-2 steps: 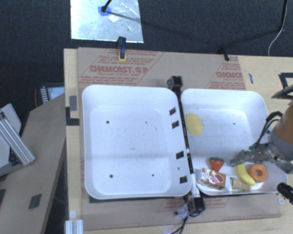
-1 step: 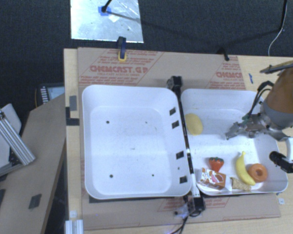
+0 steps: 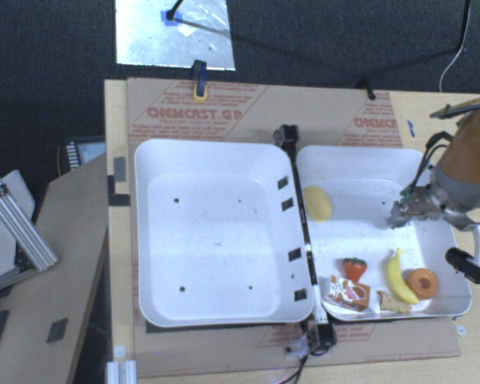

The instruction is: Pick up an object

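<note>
The right bin (image 3: pixel 360 162) holds several items. A yellow lemon-like lump (image 3: pixel 318 204) lies near its left wall. Along the front lie a red strawberry (image 3: pixel 354 268), a yellow banana (image 3: pixel 397 277), an orange round piece (image 3: pixel 422 282), a red-and-white packet (image 3: pixel 348 294) and a small tan scrap (image 3: pixel 393 302). My gripper (image 3: pixel 400 214) hangs low over the bin floor toward the right side, above the banana in the view and well right of the lemon. It touches none of these items.
The left bin (image 3: pixel 148 214) stands beside the right one, with black clips (image 3: pixel 292 206) along the shared wall. The grey arm with its orange band (image 3: pixel 470 160) reaches over the right bin's right rim. Brown cardboard lies under both bins.
</note>
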Tool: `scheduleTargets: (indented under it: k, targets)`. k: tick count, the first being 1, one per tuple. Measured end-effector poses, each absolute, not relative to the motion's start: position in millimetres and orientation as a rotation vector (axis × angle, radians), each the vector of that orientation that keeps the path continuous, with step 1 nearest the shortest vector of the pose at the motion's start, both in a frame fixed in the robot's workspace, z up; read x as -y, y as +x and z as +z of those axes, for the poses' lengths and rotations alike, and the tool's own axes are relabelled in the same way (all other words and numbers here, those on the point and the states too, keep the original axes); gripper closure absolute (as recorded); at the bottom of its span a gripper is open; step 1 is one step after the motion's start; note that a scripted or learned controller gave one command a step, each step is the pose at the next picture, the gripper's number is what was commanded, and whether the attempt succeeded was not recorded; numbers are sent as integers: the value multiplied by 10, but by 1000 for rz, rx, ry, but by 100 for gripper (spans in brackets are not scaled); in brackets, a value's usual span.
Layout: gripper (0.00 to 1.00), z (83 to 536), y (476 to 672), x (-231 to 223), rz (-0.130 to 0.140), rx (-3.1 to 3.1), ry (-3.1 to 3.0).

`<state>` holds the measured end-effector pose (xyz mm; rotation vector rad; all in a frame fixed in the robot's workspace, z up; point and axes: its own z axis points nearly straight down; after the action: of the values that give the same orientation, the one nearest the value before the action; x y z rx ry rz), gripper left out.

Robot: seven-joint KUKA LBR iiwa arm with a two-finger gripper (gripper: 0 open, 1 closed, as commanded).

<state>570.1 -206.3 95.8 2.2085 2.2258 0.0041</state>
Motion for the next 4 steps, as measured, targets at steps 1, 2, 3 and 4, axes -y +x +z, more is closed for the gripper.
scheduleTargets:
  k: [1, 2, 3, 4]
  targets:
    - [100, 841, 5739, 1784, 3, -2228, 2213]
    - [100, 851, 5743, 2078, 2, -2219, 2218]
    - [100, 841, 5623, 1746, 1, -2228, 2216]
    - [100, 850, 5657, 2005, 1, -2219, 2219]
